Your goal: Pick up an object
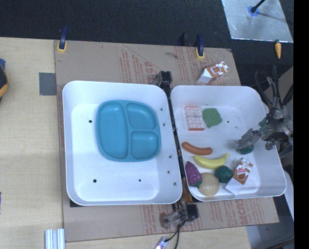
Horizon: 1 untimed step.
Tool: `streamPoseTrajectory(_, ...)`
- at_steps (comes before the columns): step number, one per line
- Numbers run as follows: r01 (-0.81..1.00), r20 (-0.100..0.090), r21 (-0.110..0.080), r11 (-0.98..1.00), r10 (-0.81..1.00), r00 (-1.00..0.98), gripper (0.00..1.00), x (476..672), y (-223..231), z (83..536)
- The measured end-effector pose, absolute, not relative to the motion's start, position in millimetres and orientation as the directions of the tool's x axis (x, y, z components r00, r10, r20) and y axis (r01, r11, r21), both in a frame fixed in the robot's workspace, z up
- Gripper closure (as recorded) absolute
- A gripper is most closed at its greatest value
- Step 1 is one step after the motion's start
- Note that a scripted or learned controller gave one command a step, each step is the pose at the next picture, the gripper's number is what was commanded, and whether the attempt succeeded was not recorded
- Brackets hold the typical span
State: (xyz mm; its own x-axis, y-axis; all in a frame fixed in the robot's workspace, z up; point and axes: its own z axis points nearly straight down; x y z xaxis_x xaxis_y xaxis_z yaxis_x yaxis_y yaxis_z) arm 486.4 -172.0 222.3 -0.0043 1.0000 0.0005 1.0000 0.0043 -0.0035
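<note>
1. We judge the step in hand to be the approach: the pincer point(246, 144) hangs low over the right bin point(258, 100), near its right wall, above bare floor between the green piece point(212, 117) and the small carton point(242, 171).
2. How far the pincer is open we cannot tell (it reads as a dark blur), and we see nothing held in it.
3. Candidates lie along the bin's front: sausage point(197, 149), banana point(211, 161), purple grapes point(193, 174). They crowd together, so we would pick an outlying one, such as the carton.
4. The left bin point(74, 139) holds a blue divided plate point(128, 129).
5. Both bins sit on cardboard point(118, 61) clamped to the pale worktop point(19, 139); dark floor lies beyond.
</note>
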Motion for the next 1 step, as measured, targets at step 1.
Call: streamPoseTrajectory(1,1.0,0.0,-0.004,0.004,1.0,-0.004,0.0,538.7,-211.7,91.2)
